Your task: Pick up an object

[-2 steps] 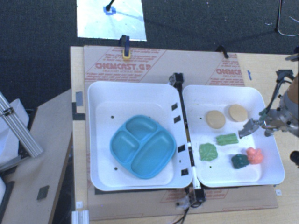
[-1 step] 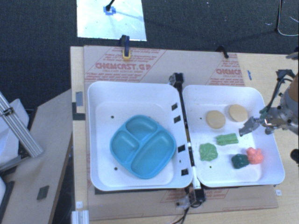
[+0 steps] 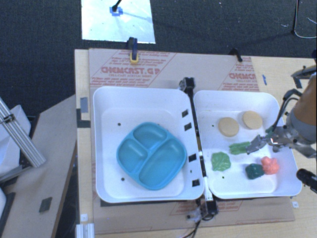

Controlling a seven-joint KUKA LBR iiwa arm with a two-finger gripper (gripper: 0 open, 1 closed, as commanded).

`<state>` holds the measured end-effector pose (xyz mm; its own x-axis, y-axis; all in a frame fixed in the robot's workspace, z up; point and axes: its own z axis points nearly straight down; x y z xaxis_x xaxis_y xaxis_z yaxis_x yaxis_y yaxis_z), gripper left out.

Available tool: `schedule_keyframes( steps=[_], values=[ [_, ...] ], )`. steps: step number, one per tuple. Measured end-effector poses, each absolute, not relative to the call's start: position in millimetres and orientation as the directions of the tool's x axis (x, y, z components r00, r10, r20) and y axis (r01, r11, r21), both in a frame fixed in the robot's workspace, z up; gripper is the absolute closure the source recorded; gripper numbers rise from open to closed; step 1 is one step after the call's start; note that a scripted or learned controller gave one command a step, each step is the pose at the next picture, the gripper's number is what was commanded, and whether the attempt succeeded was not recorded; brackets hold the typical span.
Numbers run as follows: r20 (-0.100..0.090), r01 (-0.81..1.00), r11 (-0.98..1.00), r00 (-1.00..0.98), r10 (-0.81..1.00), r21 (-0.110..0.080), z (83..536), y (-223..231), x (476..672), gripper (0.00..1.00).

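This is looking like a robotics lab: two shallow white plastic bins (image 3: 148,95) are sitting side by side on a brown cardboard sheet printed "CHEMCAST" (image 3: 131,69) at the frame's centre. A grey robot arm (image 3: 303,110) is reaching in at the right, dark carpet (image 3: 39,29) is showing along the top, and an aluminium rail (image 3: 20,135) is leaning at the left edge.

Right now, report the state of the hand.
Hand: over the right bin, by the green leafy piece; open or shut cannot be told, and nothing visibly held.

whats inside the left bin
One blue divided plate lies flat in the left bin. The bin floor beneath the plate is covered.
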<state>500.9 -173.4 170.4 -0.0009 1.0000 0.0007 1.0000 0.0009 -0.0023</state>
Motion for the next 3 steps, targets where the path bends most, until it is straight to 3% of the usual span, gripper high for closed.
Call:
schedule_keyframes(
  steps=[1,2,3],
  values=[
    [0.001,1.0,0.001,-0.001,1.0,-0.003,110.8,-171.5,493.5,0.0],
    [0.001,1.0,0.001,-0.001,1.0,-0.001,83.1,-171.1,493.9,0.0],
    [0.001,1.0,0.001,-0.001,1.0,0.003,95.5,-171.2,495.4,1.0]
  ],
)
